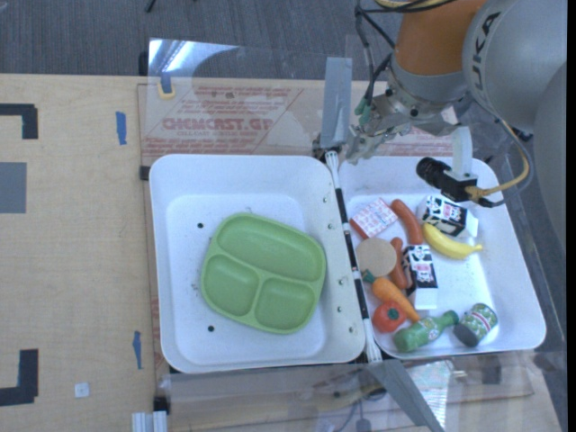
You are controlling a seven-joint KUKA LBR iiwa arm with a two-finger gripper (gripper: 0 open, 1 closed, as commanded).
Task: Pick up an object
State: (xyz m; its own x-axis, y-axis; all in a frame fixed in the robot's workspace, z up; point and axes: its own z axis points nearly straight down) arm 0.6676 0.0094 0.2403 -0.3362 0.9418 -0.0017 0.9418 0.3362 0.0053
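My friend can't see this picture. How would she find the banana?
Look in the right bin, the one crowded with toy food. The banana lies near its far right side, just below a black-and-white carton. It is the only yellow, curved thing there.

Only thing I can half read is the red print on the clear sheet [229, 115] lying at 12 o'clock behind the left bin [171, 241]; looks like "CHEMCAST GP" but it's faint, so don't quote me. On the grey arm [522, 52] up at 1 o'clock I catch "UKA", part of the KUKA logo. The small packets [423, 266] in the right bin [517, 277] have print too tiny to make out.
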